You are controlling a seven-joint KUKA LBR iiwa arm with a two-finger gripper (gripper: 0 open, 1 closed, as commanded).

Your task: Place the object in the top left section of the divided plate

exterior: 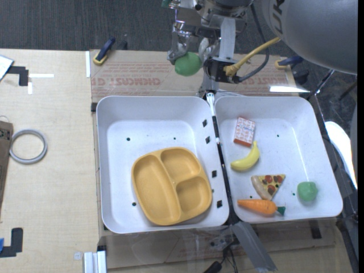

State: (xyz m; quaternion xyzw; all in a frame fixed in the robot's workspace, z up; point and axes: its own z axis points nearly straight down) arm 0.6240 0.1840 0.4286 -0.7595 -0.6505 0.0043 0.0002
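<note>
Green ball (186,65) gripped between closed fingers (181,53), high above the yellow divided plate (170,183).

1. The arm (318,21) is cut off by the picture's top and right edges; just its wrist end and part of the grey body show.
2. A green object (187,65) at the gripper (190,53) is partly covered by the gripper's parts; its kind cannot be told, nor whether the fingers grip it.
3. The small box (245,131) near the right bin's (296,102) far edge carries print too small to read.
4. A brown thing (4,147) at the bench's left edge is cut off by the picture's edge.
5. The white paper (4,66) at the far left corner is likewise cropped.
</note>
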